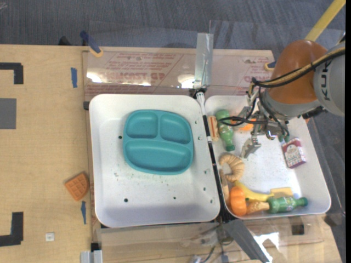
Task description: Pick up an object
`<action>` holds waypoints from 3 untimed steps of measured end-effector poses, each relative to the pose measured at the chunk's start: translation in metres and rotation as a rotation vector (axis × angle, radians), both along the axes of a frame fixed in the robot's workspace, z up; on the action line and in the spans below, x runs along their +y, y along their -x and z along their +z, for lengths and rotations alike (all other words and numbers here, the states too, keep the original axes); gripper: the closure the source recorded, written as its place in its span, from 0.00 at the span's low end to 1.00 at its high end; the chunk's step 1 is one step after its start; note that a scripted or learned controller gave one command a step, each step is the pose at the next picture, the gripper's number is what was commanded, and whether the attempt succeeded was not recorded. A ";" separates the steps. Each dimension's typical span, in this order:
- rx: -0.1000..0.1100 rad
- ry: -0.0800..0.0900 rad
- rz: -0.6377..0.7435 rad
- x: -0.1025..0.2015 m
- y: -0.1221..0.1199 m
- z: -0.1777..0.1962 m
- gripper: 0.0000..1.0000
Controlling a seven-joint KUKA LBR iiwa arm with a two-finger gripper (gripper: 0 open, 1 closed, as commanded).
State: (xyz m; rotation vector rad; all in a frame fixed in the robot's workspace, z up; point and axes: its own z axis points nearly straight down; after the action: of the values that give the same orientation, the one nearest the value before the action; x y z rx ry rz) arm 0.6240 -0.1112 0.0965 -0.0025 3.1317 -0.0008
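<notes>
My gripper [261, 139] hangs over the upper middle of the right bin [318, 174], open, with nothing between its fingers. Just to its left lie a green toy vegetable [225, 131] and an orange carrot [242, 124]. A red and white packet [294, 153] lies to its right. Lower in that bin are a tan croissant [233, 166], a small orange fruit [238, 200], a banana [258, 191], a green bottle [281, 204] and a yellow block [282, 191]. The grey arm with its orange band [296, 73] reaches in from the upper right.
The left bin [104, 163] holds a teal divided plate [159, 141]. A clear divider post [204, 59] stands behind the two bins. An orange waffle toy [77, 186] lies on the wooden bench left of the bins.
</notes>
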 end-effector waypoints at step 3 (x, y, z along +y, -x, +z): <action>0.064 -0.024 -0.349 0.002 -0.031 -0.007 0.00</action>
State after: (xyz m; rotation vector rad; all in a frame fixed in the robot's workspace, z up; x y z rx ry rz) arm 0.6553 -0.1091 0.0898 0.5533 3.1472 0.0348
